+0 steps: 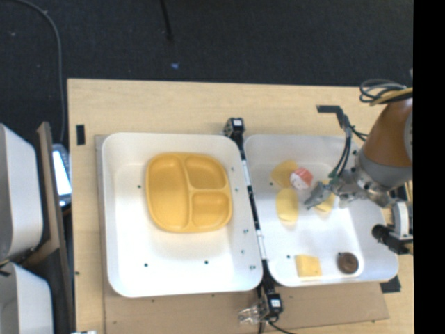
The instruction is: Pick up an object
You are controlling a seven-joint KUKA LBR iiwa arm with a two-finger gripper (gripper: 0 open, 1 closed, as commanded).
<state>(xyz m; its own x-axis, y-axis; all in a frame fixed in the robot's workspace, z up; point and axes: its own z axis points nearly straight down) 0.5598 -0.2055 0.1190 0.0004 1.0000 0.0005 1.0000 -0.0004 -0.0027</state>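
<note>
The jaws, state not discernible, are seen right of centre beside a yellow lump, judged light, soft, best pinched across.

Two white bins, left bin and right bin, on a tan wood bench; floor around it black. Divided plate mustard yellow. Pale yellow lump, second yellow piece, small red-and-white item, flat yellow square, dark brown round thing. Arm grey with orange-brown band; gripper dark grey.
</note>
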